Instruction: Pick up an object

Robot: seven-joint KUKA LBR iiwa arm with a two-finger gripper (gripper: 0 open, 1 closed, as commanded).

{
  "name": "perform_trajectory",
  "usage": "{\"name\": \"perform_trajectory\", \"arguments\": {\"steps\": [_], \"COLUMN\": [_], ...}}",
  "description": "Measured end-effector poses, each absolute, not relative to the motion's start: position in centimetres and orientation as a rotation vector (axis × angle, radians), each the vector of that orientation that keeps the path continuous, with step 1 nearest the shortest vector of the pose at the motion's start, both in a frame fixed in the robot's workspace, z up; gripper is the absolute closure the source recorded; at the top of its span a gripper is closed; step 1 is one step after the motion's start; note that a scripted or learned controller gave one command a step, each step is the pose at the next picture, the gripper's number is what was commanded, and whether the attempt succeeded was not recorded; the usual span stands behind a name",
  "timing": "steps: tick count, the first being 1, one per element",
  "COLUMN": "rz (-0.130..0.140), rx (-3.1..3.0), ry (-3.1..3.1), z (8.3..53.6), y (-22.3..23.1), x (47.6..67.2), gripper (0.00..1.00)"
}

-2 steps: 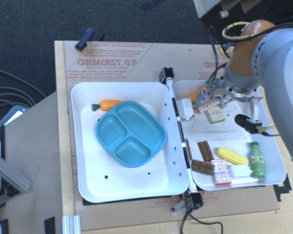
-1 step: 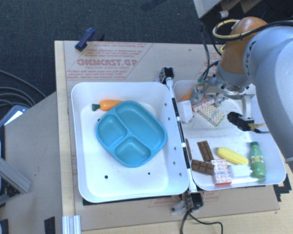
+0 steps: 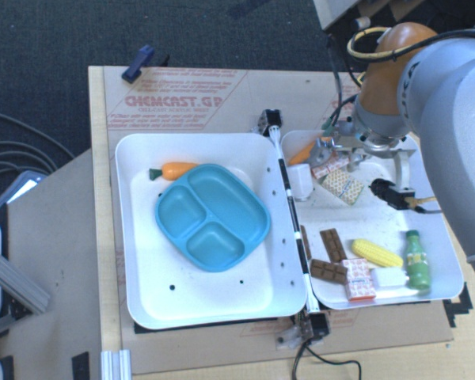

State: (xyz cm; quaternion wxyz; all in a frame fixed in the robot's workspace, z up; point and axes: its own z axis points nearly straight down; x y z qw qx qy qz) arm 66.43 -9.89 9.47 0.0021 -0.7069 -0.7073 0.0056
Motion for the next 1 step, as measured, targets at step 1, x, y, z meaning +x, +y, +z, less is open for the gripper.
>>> {"name": "perform_trajectory", "arguments": {"steps": [1], "rz": [-0.003], "rx": [-2.221], "ry": [-2.224], "z": [18.58], "y": [-5.27], "x": [64.03], "gripper": [1.00]}}
